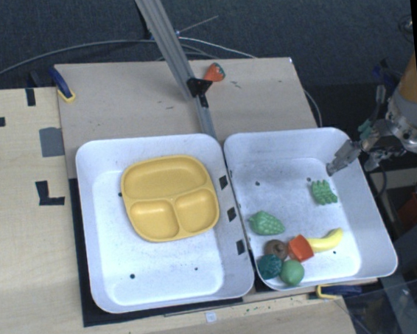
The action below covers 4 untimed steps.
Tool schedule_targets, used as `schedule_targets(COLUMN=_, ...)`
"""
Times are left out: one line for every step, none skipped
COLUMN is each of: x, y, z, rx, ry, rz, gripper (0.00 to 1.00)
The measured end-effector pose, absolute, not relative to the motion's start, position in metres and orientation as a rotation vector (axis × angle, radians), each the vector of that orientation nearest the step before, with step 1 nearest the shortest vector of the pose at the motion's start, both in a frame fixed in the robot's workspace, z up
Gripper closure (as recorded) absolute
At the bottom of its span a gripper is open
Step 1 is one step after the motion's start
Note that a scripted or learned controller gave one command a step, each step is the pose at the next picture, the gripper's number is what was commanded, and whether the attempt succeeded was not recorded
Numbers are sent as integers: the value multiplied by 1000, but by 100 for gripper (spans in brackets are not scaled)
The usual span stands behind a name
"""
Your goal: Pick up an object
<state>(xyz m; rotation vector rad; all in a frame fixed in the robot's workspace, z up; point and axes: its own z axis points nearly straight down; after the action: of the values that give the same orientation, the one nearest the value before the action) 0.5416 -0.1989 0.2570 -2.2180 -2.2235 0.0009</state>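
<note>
The right bin [287, 143] holds several small toys. A studded green piece [323, 192] lies alone near the right wall. A green bunch of grapes [265, 223] sits at mid-left. At the front there is a cluster of a brown ring [277, 249], an orange-red block [300, 248], a yellow banana [326, 240], a teal lump [270, 267] and a green ball [292, 272]. My gripper [356, 159] hangs over the bin's right rim, above and to the right of the studded piece. It is open, with nothing between its fingers [339, 160].
The left bin [101, 233] carries a yellow divided plate [171, 197]. A grey pole [170, 44] slants down to the seam between the bins at the back. An orange clamp [214, 71] sits on the bench behind them.
</note>
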Motion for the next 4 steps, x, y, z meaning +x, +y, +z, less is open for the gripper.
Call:
schedule_targets(x=542, y=-199, z=257, rx=-2218, ry=-2223, rz=1, gripper=0)
schedule_targets(x=545, y=-205, z=210, rx=-2218, ry=-2219, rz=6, gripper=0)
schedule_targets(x=539, y=-200, z=164, rx=-2216, ry=-2219, rz=6, gripper=0)
schedule_targets(x=535, y=-194, z=119, rx=-2216, ry=-2220, rz=6, gripper=0)
